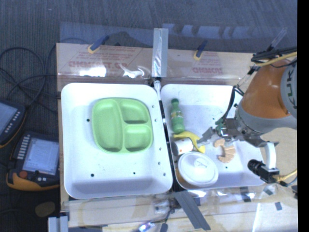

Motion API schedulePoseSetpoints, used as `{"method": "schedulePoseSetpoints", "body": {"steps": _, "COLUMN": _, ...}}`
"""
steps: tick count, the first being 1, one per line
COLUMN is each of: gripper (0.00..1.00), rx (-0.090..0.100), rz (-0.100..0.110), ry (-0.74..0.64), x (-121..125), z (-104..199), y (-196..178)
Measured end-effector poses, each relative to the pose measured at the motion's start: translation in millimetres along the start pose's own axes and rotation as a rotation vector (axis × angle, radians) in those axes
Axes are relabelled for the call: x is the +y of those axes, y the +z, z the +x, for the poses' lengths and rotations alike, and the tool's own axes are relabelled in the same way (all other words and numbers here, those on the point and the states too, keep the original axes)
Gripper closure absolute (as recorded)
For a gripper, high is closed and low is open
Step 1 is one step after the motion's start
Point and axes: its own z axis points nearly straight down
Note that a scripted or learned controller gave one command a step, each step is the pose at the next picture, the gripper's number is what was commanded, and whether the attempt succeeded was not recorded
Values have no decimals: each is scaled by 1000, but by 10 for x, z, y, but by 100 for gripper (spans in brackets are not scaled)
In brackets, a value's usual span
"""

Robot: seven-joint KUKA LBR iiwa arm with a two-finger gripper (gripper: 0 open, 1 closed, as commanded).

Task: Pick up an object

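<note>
The claw [218, 133], grip state unclear, is hovering just at three o'clock of the banana [189, 140], so it's risking nudging the crowded bowl [198, 169].

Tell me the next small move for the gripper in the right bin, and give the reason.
Probably lower straight down a little. The two-finger gripper hangs over the right white bin, near the tan croissant-shaped toy, with the yellow toy banana to its left. Nothing shows between its fingers, so no grasp is made yet.
</note>
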Motion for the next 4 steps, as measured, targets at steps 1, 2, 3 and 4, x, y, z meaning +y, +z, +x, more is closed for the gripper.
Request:
{"method": "schedulePoseSetpoints", "body": {"steps": 1, "gripper": 0, "rx": 2, "rz": -8, "ry": -120, "x": 554, "z": 104, "y": 820}}
{"method": "schedulePoseSetpoints", "body": {"steps": 2, "gripper": 0, "rx": 4, "rz": -16, "ry": 57, "x": 532, "z": 61, "y": 934}}
{"method": "schedulePoseSetpoints", "body": {"steps": 3, "gripper": 100, "rx": 4, "rz": -16, "ry": 57, "x": 534, "z": 58, "y": 843}}
{"method": "schedulePoseSetpoints", "body": {"steps": 4, "gripper": 100, "rx": 0, "rz": -1, "ry": 79, "x": 616, "z": 847, "y": -374}}
